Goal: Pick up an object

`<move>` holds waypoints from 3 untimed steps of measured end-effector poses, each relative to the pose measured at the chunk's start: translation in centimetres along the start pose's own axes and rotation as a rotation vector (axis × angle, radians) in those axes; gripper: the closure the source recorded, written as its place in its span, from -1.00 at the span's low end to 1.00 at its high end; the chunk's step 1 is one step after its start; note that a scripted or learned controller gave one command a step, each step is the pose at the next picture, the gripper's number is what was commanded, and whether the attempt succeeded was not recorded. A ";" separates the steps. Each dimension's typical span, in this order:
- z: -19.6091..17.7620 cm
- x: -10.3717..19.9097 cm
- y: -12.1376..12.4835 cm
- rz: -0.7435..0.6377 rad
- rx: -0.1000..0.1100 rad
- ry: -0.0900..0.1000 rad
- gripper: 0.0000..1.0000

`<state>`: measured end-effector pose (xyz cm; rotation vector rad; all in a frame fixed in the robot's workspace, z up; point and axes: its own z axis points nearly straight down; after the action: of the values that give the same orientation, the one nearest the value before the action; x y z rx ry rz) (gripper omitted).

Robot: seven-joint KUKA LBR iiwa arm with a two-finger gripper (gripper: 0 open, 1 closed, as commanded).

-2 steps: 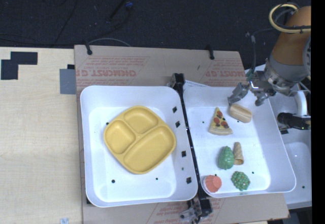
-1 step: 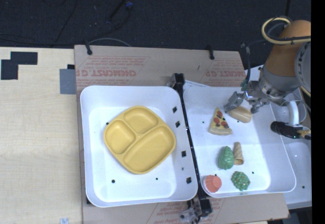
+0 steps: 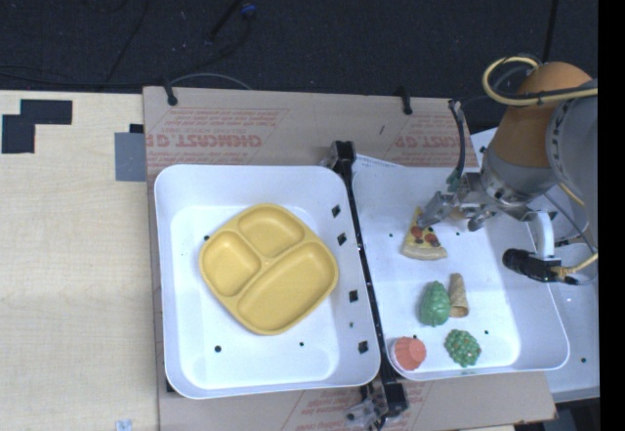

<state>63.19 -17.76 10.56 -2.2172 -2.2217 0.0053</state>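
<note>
In the right bin (image 3: 532, 346) lie a toy pizza slice (image 3: 423, 241), a green leafy toy (image 3: 435, 303), a small tan roll (image 3: 457, 293), a green bumpy piece (image 3: 463, 348) and a red round piece (image 3: 410, 353). My gripper (image 3: 437, 208) hangs low over the bin's upper part, just above and to the right of the pizza slice, its tip close to the slice's top. The arm with its orange band (image 3: 547, 87) comes in from the right.
The left bin (image 3: 186, 214) holds a yellow divided plate (image 3: 270, 268). A black divider (image 3: 356, 263) runs between the bins. Cardboard (image 3: 254, 126) lies under both. A black cable and fitting (image 3: 532, 265) sit at the right bin's right side.
</note>
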 end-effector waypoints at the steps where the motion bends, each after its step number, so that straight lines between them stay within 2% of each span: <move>1: -1.1 0.0 0.0 0.000 0.000 0.001 1.00; 3: -9.9 -0.2 -0.4 0.000 -0.007 0.000 1.00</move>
<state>62.79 -17.95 20.50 -2.2212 -2.2251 -0.0021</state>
